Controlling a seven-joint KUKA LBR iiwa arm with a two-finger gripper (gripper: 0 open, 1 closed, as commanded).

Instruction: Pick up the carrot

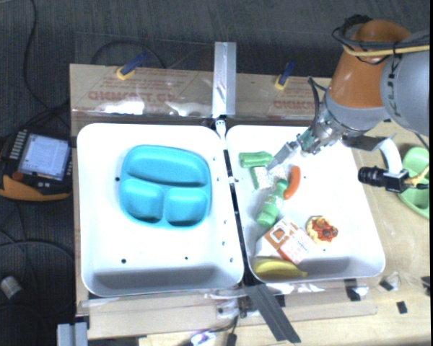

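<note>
The carrot (pixel 294 181), small and orange, lies tilted in the upper middle of the right bin (pixel 361 215). My gripper (pixel 280 157) reaches down and to the left from the grey and orange wrist, ending just up and left of the carrot's top end. It sits between the carrot and a flat green piece (pixel 254 158). I see nothing held in it.
A green bottle (pixel 270 204) lies just below-left of the carrot. An orange and white box (pixel 289 242), a pizza-like toy (pixel 322 228) and a banana (pixel 278 268) sit nearer the front. The left bin (pixel 101 258) holds a blue divided tray (pixel 164 184).
</note>
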